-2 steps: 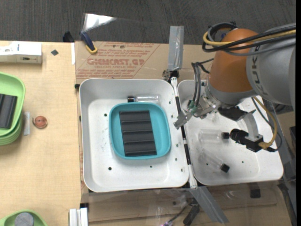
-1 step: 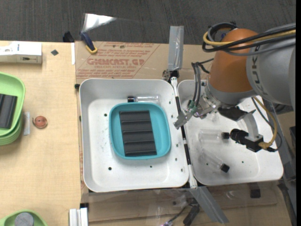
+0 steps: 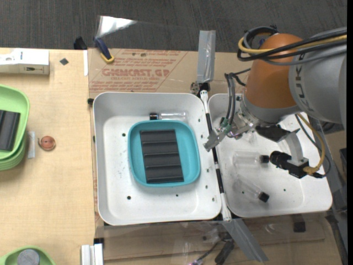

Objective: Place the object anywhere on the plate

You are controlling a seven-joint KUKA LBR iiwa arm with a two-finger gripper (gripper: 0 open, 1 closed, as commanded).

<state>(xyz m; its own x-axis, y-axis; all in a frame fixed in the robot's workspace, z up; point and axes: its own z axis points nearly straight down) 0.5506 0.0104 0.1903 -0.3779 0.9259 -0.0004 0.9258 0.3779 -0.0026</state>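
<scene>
A teal square plate point(image 3: 190, 167) lies in the left bin point(image 3: 110, 203). A black ridged block point(image 3: 161, 154) rests flat on the middle of the plate. My gripper point(image 3: 216, 138) hangs over the divider between the two bins, just right of the plate's right rim. Nothing is visibly held in it. A clear pen-like item with a black cap point(image 3: 165, 116) lies along the left bin's back wall, behind the plate.
The right bin point(image 3: 309, 203) holds a clear plastic piece point(image 3: 246, 162) and a small black piece point(image 3: 263, 196). The arm and its cables cover the bin's back part. A green tray point(image 3: 14, 101), a white box point(image 3: 25, 62) and a small red disc point(image 3: 47, 142) sit on the bench at left.
</scene>
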